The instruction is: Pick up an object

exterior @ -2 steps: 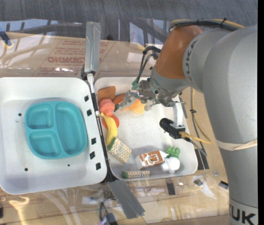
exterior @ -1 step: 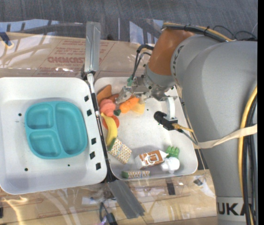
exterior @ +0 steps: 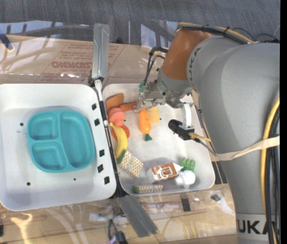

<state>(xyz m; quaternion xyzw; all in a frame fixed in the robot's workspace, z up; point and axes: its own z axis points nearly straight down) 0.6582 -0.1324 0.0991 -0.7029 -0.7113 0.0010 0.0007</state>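
Your tool [exterior: 147, 99] sits low in the right bin [exterior: 203, 156], right over the top end of the toy carrot [exterior: 144, 121]. The carrot lies on the bin floor, just beside a pale yellow piece [exterior: 154, 115]. Left of the carrot you have a banana [exterior: 120, 140] and a red tomato [exterior: 116, 116]; well below it lies a small milk carton [exterior: 166, 172]. The teal divided plate [exterior: 60, 140] rests in the left bin [exterior: 6, 105].

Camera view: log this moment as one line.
arm: reaching into right bin | gripper: above carrot, fingers unclear | carrot: lying in bin | left bin: teal divided tray | pick: not confirmed
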